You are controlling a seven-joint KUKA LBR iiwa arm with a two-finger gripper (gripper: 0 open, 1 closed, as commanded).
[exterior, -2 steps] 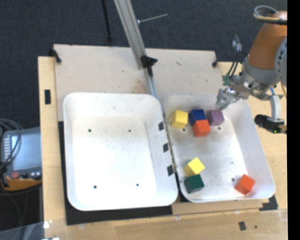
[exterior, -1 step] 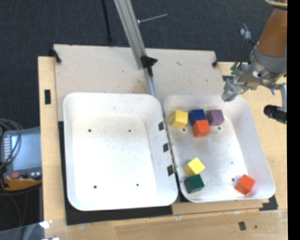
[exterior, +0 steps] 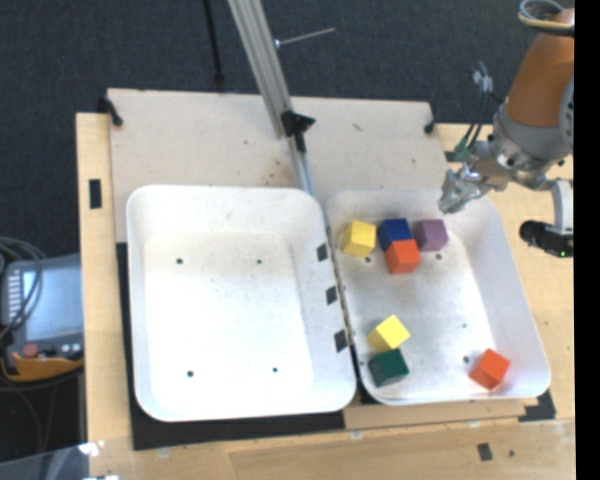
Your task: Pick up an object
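Note:
My gripper (exterior: 454,200) hangs over the far right corner of the right bin (exterior: 515,298), just up and right of a purple cube (exterior: 432,234). Nothing shows between its fingers. Beside the purple cube sit a blue cube (exterior: 394,232), an orange-red cube (exterior: 403,256) and a yellow cube (exterior: 359,238), packed in a cluster. Nearer the front lie another yellow cube (exterior: 389,332), a dark green cube (exterior: 388,367) and an orange cube (exterior: 490,368).
The left bin (exterior: 230,298) stands beside the right one, with black clips along the shared rim. A slanted aluminium post (exterior: 265,58) rises behind the bins. A teach pendant (exterior: 40,318) lies off the bench at the left.

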